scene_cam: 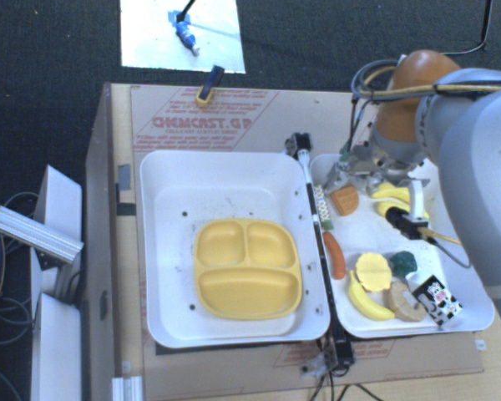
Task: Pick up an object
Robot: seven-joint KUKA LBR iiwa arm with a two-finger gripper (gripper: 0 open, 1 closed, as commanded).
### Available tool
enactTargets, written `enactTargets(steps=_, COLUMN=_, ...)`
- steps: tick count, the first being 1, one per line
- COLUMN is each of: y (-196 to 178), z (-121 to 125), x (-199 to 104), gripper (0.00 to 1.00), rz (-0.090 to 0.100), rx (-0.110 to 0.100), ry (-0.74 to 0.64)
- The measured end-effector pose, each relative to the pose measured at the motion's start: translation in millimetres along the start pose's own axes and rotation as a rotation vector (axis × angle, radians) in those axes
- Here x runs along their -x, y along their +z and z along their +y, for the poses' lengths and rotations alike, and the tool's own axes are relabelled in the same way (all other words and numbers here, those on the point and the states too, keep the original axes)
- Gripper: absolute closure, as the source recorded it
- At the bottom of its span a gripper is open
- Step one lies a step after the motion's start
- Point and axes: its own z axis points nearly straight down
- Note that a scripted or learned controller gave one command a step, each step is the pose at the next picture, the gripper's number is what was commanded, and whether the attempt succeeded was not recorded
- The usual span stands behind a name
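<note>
From above, the grey arm's gripper [361, 172] hangs low over the far end of the right white bin [476, 312], just above an orange wedge-shaped block [345, 200]; I cannot tell its state. A yellow three-compartment plastic tray [248, 268] lies in the left white bin [163, 224].
</note>
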Motion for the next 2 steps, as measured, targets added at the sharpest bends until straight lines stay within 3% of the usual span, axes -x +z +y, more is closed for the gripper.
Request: enactTargets(steps=2, y=0.1, z=0.1, x=0.7, gripper=0.00, rz=0.002, rx=0.000, ry=-0.001)
